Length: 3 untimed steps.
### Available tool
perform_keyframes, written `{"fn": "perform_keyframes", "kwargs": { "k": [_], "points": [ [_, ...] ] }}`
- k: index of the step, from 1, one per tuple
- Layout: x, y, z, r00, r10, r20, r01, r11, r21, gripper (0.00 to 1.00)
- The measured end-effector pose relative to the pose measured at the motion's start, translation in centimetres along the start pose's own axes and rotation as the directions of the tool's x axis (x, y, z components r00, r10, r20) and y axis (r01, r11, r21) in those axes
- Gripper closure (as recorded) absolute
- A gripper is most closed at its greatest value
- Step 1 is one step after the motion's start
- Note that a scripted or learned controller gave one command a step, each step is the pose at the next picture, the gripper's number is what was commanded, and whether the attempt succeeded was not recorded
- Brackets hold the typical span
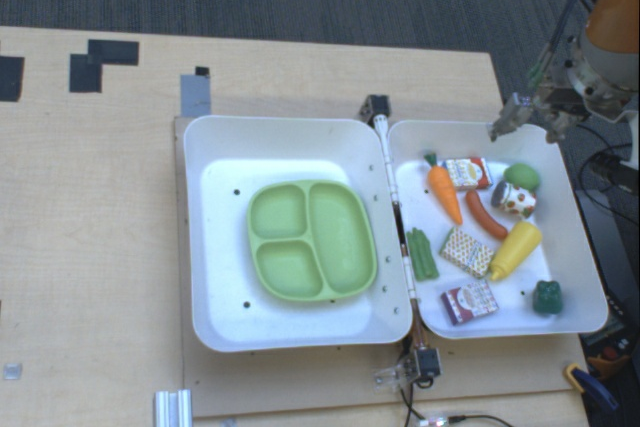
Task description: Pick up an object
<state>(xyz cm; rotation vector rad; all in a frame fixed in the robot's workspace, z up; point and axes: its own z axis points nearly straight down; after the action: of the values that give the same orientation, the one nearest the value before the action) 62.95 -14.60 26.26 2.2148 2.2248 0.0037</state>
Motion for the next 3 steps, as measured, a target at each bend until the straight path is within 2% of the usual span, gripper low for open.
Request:
{"fn": "perform_keyframes", "kwargs": {
  "k": [1,2,3],
  "points": [
    [-0.3,0.7,14.9,1.000,0.003,-0.001,-0.003,1.000,0.003,0.00],
    [3.5,-5.8,17.6,1.000,0.003,0.001,-0.003,1.000,-0.003,0.00],
    [3.5,-5.6,16.4,1.000,0.002,0.001,-0.002,1.000,-0.010,1.00]
  ]
}}
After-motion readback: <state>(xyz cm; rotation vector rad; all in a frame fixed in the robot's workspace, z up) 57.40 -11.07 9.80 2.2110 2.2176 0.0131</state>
